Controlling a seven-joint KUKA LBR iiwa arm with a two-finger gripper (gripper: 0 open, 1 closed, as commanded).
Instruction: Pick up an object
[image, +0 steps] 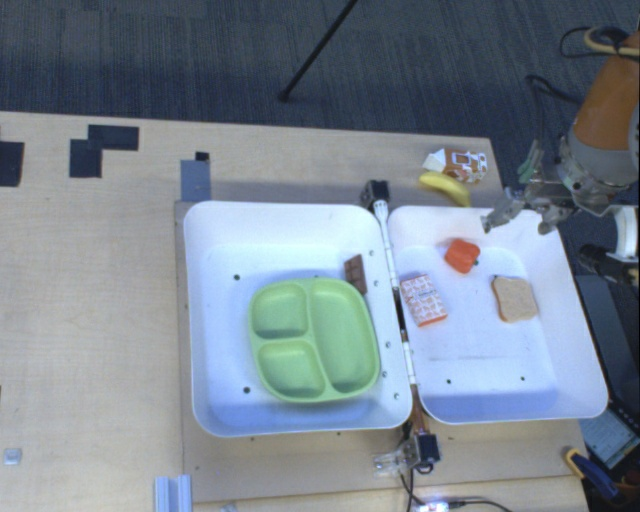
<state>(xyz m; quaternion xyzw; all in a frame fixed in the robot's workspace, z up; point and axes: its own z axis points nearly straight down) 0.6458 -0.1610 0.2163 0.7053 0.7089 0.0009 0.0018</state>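
- So the gripper (521, 210) sits at the far right corner of the right bin (560, 400), up by the rim. Its fingers look spread apart, with nothing between them.
- Nearest thing to grab is probably the orange-red object (461, 254). It lies in the right bin, down and to the left of the gripper in this view, near but clearly apart from it.
- The bread slice (515, 298) is roughly straight below the gripper in the picture, a bit farther off, lying flat.
- The small printed packet (423, 299) rests near the bin's left wall, long axis running roughly up-down in the view, slightly tilted.
- The left bin (215, 410) has a green divided plate (313, 338) and a small brown piece (354, 268) near the shared wall, well away from the arm.
- Hard to tell: the orange-red thing's exact shape, too blurry for me. The arm's upper part is cut off at the frame's right edge, and the fingertips are fuzzy against the white rim.
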